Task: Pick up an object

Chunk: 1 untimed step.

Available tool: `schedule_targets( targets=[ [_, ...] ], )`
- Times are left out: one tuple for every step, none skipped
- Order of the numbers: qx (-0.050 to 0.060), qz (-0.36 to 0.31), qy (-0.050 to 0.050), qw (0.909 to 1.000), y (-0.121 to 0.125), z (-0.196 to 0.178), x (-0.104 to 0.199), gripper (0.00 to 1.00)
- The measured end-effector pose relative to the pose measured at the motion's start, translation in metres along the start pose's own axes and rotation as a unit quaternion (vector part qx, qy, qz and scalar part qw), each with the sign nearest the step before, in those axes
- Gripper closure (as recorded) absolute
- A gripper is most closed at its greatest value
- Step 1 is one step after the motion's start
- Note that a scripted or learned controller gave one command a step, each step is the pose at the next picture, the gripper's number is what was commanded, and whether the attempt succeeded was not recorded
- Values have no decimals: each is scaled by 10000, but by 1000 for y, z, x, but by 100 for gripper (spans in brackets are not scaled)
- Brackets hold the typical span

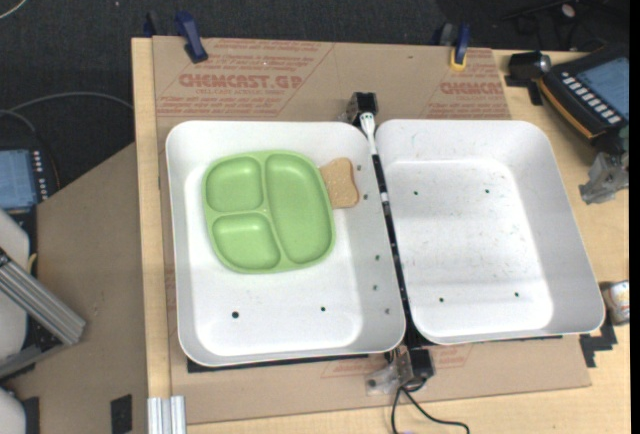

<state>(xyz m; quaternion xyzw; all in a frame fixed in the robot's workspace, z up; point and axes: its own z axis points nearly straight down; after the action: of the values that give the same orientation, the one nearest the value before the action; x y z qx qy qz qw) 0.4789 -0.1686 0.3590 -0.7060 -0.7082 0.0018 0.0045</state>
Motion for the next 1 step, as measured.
schedule_targets(
  targets=[
    [-112,28,-59,9999,21,-99,-46,100]
  ],
)
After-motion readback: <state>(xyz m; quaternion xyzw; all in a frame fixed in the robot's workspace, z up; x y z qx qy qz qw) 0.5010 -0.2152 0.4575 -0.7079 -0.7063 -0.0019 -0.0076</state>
